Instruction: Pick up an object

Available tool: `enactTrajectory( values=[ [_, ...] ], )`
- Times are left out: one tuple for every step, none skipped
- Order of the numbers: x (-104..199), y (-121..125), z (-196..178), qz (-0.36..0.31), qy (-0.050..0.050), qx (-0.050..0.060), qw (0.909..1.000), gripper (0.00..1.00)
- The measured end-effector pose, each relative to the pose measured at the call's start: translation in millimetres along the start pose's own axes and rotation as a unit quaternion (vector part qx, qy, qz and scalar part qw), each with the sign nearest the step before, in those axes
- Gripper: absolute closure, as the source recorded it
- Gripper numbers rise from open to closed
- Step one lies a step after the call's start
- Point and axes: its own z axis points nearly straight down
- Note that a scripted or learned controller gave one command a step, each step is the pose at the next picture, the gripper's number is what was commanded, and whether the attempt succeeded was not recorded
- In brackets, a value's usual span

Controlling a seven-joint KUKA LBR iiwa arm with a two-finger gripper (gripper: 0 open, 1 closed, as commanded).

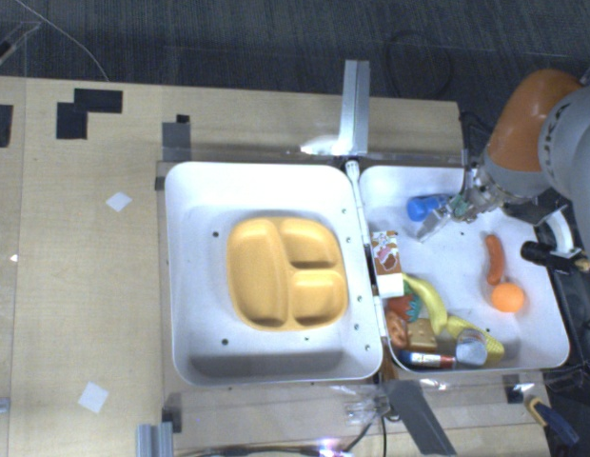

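Beside the hand [445,213], a blue object [423,207] lies sideways.

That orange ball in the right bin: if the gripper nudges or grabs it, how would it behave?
The orange ball looks round and smooth, so a push would probably send it rolling. It sits on bare floor of the right bin, so fingers may squeeze it sideways.

A small blue object [423,208] is lying near the back of the right white bin [552,350], touching the tip of the gripper [445,215]. An orange carrot-like piece [494,258] is lying lengthwise toward the bin's right side, with a round orange ball [508,298] sitting just in front of it.
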Motion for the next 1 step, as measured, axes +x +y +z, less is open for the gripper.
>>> enactTrajectory(
  values=[
    [-2.0, 4.4, -15.2, -0.004, -0.007, -0.006, 0.9999, 1.0]
  ],
)
